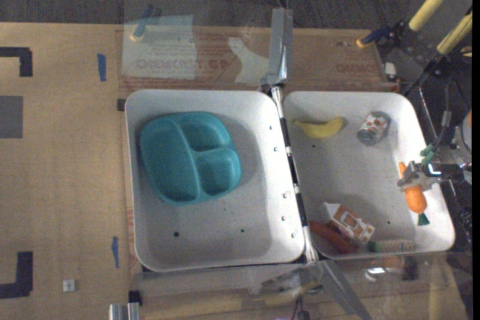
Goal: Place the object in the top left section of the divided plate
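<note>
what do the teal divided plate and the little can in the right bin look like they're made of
The divided plate looks like molded plastic with a smooth, matte finish: uniform teal colour, soft rounded ridges between sections. The can looks like metal with a printed paper or painted label: its end seems greyish and shiny, though it is too small to be sure.

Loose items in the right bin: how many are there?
5, perhaps more hidden: banana top left, can top right, carrot at the right wall, small carton and red item near the bottom.

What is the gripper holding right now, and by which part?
It cannot be told. The gripper sits at the right bin's right edge, directly above a carrot, but the contact is unclear.
</note>
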Controlling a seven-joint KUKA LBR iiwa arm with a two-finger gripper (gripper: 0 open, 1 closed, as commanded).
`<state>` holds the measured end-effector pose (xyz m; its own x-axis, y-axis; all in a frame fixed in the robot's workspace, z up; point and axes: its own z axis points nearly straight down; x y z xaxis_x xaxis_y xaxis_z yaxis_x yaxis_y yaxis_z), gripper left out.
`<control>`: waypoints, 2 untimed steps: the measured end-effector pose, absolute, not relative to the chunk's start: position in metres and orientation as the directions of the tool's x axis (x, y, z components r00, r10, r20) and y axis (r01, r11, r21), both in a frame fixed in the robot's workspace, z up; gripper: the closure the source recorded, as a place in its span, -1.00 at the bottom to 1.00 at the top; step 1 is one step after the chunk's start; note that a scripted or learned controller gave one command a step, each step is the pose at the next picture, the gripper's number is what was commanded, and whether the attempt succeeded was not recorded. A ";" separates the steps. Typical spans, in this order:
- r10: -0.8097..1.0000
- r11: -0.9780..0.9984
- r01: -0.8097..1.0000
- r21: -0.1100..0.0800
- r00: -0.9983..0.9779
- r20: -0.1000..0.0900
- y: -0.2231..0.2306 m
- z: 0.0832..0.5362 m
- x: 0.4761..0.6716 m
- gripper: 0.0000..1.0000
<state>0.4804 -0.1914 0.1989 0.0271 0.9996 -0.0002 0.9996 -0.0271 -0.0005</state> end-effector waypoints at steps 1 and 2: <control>0.964 -0.267 0.964 -0.001 0.267 -0.002 -0.171 0.309 0.552 1.00; 0.980 -0.199 0.980 -0.006 0.199 -0.001 -0.101 0.291 0.540 1.00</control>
